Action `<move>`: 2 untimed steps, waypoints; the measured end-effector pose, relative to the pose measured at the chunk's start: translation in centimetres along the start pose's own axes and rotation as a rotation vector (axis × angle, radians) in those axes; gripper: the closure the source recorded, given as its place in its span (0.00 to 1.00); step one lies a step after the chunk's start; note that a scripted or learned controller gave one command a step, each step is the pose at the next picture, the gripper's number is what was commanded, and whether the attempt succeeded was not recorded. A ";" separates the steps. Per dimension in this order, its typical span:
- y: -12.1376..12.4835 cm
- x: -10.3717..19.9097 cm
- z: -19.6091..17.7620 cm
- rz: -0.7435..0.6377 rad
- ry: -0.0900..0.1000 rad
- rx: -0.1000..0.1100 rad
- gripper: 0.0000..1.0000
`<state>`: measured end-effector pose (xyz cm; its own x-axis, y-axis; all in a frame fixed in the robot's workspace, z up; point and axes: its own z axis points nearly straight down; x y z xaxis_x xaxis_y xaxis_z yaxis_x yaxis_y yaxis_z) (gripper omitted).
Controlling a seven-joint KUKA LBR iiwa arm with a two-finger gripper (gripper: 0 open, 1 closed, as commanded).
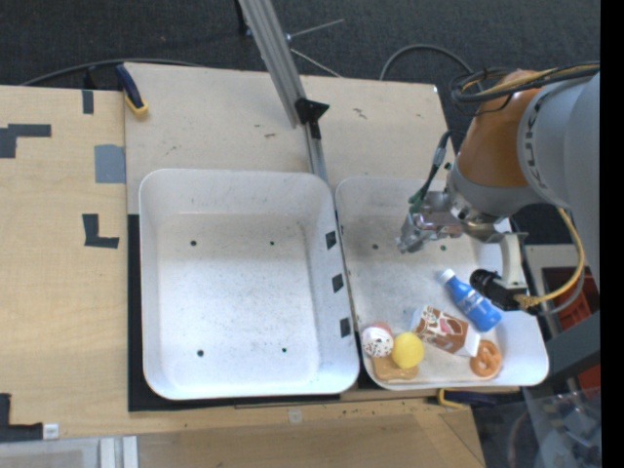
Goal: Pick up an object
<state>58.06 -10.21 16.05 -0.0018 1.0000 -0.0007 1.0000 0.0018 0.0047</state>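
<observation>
Bench (pixel 224 115): pale wood surface carrying two shallow white bins side by side. Left bin (pixel 166 261): the larger tray, white with a speckled floor. Right bin (pixel 375 222): white, its contents gathered along the near edge and right side. Arm (pixel 531 144): grey with an orange band, entering from the right and reaching over the upper part of the right bin. Gripper (pixel 417 234): poised above bare bin floor, well apart from the items; nothing seen between its fingers, and whether it is spread or closed cannot be told. Blue bottle (pixel 470 300): white cap, lying tilted near the right wall. Brown-and-white carton (pixel 445 330): lying just below the bottle. Yellow ball (pixel 408 350): near the front edge, beside the carton. White-and-red ball (pixel 377 340): just left of the yellow ball. Orange pretzel-shaped item (pixel 486 359): front right corner.
</observation>
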 end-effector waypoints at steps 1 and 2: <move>0.0 0.1 -6.4 0.000 0.000 0.000 1.00; -0.1 0.1 -4.4 0.001 0.000 0.008 1.00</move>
<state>57.97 -10.10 20.43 -0.0008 1.0000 -0.0008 1.0000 0.0008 -0.0036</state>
